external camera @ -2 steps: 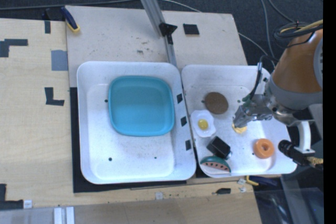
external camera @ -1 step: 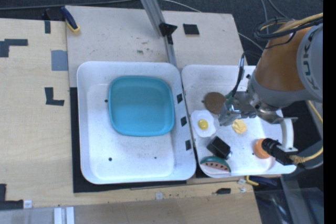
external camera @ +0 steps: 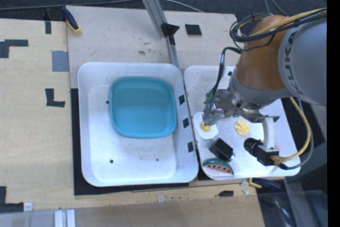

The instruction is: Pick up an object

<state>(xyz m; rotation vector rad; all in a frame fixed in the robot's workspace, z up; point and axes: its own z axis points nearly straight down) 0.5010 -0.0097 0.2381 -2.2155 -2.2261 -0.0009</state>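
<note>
Camera view, bins: two shallow white bins sit side by side on the worktop [external camera: 32, 130], the left bin [external camera: 95, 167] larger in the picture than the right bin [external camera: 199, 80].
Left bin contents: one teal square plate [external camera: 142, 107], lying flat near the bin's middle.
Right bin contents: four loose objects counted.
- one small yellow piece [external camera: 205, 126] at the bin's left side, directly under the claw tip
- one pale yellow lump [external camera: 242, 127] to its right, apart from it
- one black block [external camera: 221, 149] nearer the camera, tilted
- one watermelon-slice toy [external camera: 218, 168] at the near edge, just beside the black block
Arm: one grey arm [external camera: 308, 61] with an orange band reaches in from the right, over the right bin.
Claw: one claw [external camera: 210, 115] points down and left over the small yellow piece; whether its fingers are wide or narrow I cannot tell, and nothing is seen between them.
Worktop extras: one blue-and-yellow tool [external camera: 71, 19] at the far left corner; one metal rail [external camera: 154, 8] runs slantwise from the far edge toward the bins.
</note>
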